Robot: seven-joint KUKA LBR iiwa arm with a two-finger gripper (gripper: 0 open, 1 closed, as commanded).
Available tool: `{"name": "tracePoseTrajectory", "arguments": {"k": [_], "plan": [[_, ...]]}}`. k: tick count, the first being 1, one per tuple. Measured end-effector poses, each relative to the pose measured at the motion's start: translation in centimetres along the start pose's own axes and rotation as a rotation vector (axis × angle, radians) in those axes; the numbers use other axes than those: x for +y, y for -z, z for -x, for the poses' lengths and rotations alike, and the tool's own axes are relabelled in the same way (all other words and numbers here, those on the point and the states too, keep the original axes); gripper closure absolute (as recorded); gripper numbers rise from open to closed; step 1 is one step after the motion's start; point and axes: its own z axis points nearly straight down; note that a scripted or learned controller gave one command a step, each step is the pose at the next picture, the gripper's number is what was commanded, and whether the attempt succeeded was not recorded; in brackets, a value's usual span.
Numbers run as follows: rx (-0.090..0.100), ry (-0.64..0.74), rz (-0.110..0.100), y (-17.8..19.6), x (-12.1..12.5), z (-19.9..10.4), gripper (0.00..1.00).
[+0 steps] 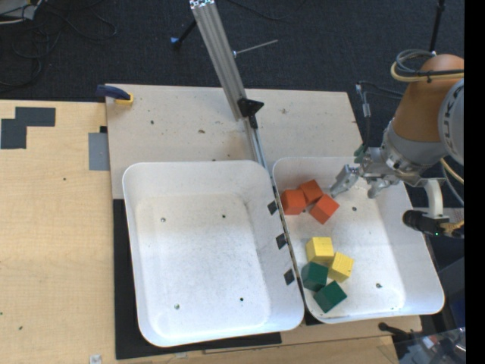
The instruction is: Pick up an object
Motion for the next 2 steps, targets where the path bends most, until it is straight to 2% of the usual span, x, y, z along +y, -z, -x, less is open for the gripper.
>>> {"name": "tracePoseTrajectory", "arguments": {"k": [1, 2], "plan": [[0.000, -0.003, 0.006, -4.13, 0.12, 0.20, 0.00], [-0.007, -0.001, 0.027, -4.77, 0.74, 0.36, 0.00]]}}
